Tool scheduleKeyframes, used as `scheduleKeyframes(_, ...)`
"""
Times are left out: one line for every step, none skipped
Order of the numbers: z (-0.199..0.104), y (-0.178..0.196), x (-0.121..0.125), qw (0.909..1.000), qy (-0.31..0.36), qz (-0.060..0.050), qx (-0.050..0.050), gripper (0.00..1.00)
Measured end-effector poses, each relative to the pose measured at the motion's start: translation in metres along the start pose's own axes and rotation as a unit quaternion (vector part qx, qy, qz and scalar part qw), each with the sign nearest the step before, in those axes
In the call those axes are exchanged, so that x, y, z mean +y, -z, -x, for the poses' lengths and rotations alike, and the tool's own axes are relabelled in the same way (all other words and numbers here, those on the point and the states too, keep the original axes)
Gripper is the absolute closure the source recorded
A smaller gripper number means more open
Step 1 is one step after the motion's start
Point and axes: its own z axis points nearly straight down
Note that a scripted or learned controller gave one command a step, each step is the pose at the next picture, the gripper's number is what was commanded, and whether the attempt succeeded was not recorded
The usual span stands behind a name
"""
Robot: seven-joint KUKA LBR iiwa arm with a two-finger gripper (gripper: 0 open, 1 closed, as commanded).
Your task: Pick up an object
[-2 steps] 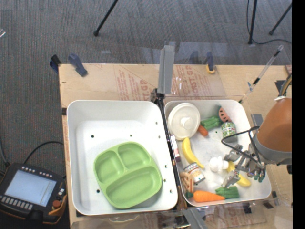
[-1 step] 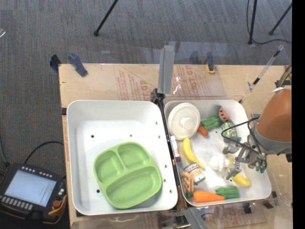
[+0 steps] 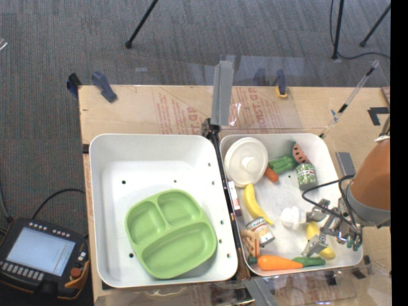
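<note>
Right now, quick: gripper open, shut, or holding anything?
Gripper: low over the right bin, near its front right corner, by a small yellow item. Open or shut, or holding anything: cannot be told.

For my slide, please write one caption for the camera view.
Gripper low in the right bin among toy food; green plate in the left bin.

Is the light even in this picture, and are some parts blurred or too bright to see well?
Camera view: the light is soft and even, with faint shadows inside the left bin. The white bowl is nearly washed out against the right bin. The gripper and the small items near it look soft, so its fingers are hard to read. The green divided plate is sharp.
</note>
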Motion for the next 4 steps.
scheduleKeyframes(0.034, 0.000, 0.012, 0.9965, 0.084, 0.000, 0.000, 0.00)
scheduleKeyframes(0.040, 0.000, 0.016, 0.9937, 0.112, 0.000, 0.000, 0.00)
scheduleKeyframes(0.124, -0.005, 0.056, 0.9965, 0.083, 0.002, 0.011, 0.00)
scheduleKeyframes(0.144, -0.001, 0.071, 0.9989, 0.045, 0.005, 0.009, 0.00)
